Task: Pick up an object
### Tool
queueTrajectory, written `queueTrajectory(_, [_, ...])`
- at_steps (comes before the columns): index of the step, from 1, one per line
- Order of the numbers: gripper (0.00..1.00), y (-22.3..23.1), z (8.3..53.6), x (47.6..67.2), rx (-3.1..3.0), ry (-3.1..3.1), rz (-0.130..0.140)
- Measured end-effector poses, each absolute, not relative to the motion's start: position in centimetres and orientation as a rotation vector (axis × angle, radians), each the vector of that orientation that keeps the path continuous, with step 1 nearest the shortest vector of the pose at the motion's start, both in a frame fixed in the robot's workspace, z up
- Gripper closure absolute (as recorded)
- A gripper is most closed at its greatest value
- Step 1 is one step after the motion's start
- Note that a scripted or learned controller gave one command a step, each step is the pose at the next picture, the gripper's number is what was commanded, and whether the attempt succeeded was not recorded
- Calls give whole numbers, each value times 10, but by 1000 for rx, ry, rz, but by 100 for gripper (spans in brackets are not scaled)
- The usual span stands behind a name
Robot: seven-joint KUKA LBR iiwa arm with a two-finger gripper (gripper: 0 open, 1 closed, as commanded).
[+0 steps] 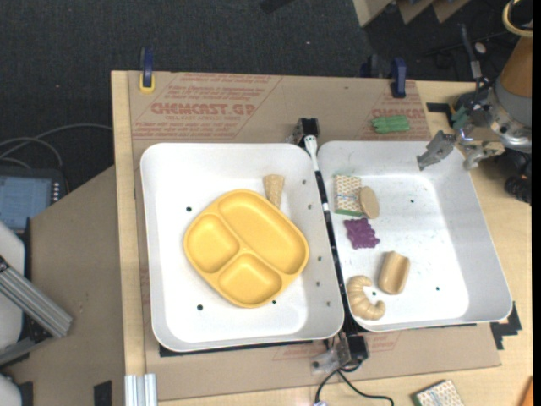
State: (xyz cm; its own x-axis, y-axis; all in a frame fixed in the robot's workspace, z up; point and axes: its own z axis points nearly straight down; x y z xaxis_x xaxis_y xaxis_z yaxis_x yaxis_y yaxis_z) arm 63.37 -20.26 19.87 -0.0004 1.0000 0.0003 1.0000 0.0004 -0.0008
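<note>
A grey robot arm (507, 100) is reaching in from the right, its gripper (448, 149) hanging over the upper right corner of the right bin (448, 260). Two grey fingers are showing apart, one toward the left and one lower right, and nothing is sitting between them: the tool is released and carrying nothing.

The things on offer are lying in the right bin, all toward its left half and well apart from the gripper. A tan croissant (366, 298) is curling near the bin's lower left corner, just beside a beige cylinder-like piece (393, 272). Above them a purple bunch of grapes (363, 233) is resting near a pale waffle-patterned piece (346, 193), with a tan oval piece (369, 202) leaning against it and a thin green strip (348, 213) just under it.

The left bin (169, 227) is holding a yellow divided plate (245, 247) with three compartments, turned at an angle. A tan cone (275, 188) is lying just beyond the plate's upper edge.

Both bins are sitting on a brown board (211, 108) printed in red with lettering that appears to read "CHEMCAST GP"; the smaller lines are too fine to read. A green object (390, 124) is lying on the board above the right bin, and two blue clamps (147, 66) are gripping the board's far edge.
</note>
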Motion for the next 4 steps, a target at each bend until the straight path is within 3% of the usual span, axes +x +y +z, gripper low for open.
queueTrajectory(1, [0,-163,79,593,-2215,-2217,5])
queueTrajectory(2, [0,-121,86,670,-2219,-2233,-8])
queueTrajectory(3, [100,-124,96,668,-2223,-2227,-3])
queueTrajectory(4, [0,-124,96,668,-2222,-2227,-2])
